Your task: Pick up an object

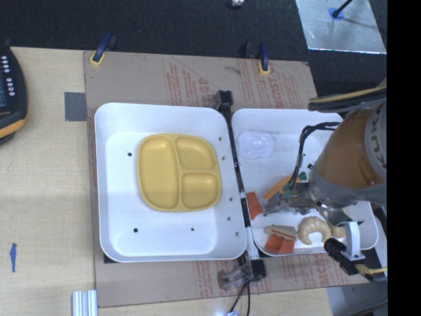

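- Brown cardboard (197,78) covers the wooden bench (46,196) and is held by clamps at its far edge; on it two shallow white plastic bins stand side by side.
- The gripper (279,203) hangs low in the right bin (289,120), under the grey arm with the orange band (348,157). I cannot tell how its fingers are set, because the wrist hides most of them, and I see nothing held between them.
- Just beside the tips, on the side away from the arm, lies a small orange-red flat piece (253,206) against the bin wall.
- Near the gripper, toward the front edge of the bin, lie a beige curved croissant-shaped toy (314,229), a flat striped tan piece (281,231) and a red-orange soft-looking piece (279,245).
- An orange stick-like thing (276,189) touches or nearly touches the gripper on the far side.
- Farther away, toward the back of the bin, rests a clear plastic lid-like thing (255,143).
- Well apart, past the wall, the left bin (108,176) bears a yellow divided plastic tray (179,172).
- My judgement: the croissant toy is light and rigid, with a smooth, maybe slippery skin; to close across its thick middle seems best, not on the tapered ends.
- The flat pieces look light but lie low, so the fingers may slide over them; the clear lid looks thin and easy to bend.
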You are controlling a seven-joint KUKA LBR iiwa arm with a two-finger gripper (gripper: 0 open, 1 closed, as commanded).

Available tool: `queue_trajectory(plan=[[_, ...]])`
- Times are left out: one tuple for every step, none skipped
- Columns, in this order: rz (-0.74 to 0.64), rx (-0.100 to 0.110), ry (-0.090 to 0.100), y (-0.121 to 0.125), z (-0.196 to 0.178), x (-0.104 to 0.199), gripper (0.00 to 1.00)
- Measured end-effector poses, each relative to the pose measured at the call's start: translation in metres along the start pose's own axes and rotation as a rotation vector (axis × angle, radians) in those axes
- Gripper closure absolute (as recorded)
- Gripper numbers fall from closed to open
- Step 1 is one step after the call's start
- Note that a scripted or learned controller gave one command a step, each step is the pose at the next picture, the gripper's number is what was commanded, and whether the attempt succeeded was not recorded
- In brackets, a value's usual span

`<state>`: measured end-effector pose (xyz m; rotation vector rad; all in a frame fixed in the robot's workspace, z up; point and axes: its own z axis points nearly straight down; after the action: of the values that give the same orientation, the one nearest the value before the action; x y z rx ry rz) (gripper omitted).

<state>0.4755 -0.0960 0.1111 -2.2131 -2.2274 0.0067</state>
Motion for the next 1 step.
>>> queue_trajectory(plan=[[0.002, -0.005, 0.001, 0.0491, 0.0198, -0.0119, 0.00]])
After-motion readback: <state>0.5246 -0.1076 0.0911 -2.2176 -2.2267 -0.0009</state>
